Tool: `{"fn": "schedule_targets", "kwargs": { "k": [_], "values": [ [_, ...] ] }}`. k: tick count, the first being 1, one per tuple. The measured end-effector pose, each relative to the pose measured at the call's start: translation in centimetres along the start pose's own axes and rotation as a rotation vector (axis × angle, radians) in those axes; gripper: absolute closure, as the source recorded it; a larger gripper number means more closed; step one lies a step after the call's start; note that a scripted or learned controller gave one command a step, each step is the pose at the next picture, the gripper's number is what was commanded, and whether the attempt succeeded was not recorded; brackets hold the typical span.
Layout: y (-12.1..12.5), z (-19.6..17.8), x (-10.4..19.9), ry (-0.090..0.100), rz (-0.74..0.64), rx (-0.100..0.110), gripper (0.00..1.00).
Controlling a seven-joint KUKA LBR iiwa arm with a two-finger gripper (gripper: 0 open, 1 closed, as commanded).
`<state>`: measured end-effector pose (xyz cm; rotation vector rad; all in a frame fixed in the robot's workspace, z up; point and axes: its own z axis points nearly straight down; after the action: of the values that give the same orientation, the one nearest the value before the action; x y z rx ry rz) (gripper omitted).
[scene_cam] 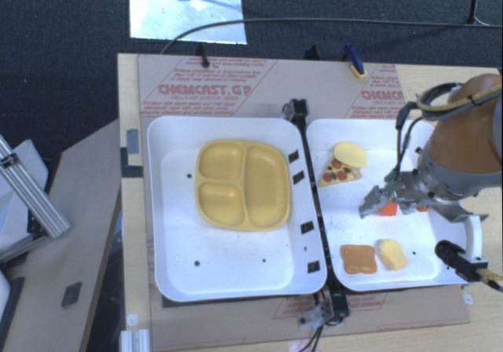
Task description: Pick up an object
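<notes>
My gripper (380, 203) hangs low over the middle of the right bin (330, 268), reaching in from the right. A small orange piece (388, 208) lies right at its tip; whether it is gripped is hidden by the wrist. Further back in that bin lie a pizza slice (339, 174) and a yellow round piece (350, 155), touching each other. Near the bin's front lie a brown toast slice (359, 258) and a pale yellow chunk (391, 254), side by side.
The left bin (177, 264) holds a yellow divided plate (240, 184). The bins meet at a black-clipped seam (308, 201). The arm's orange band (471, 126) and cables (409, 119) cover the right bin's right side. A black part (460, 258) sticks out at the front right.
</notes>
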<state>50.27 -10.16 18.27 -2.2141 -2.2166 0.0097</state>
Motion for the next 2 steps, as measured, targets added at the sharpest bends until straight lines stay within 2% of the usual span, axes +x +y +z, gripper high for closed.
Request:
{"fn": "schedule_targets", "kwargs": {
  "k": [1,2],
  "values": [
    [0.3,-0.5,0.0,-0.002,-0.002,-0.011,0.0],
    [0.3,5.8,0.1,-0.001,0.0,-0.007,0.0]
  ]
}}
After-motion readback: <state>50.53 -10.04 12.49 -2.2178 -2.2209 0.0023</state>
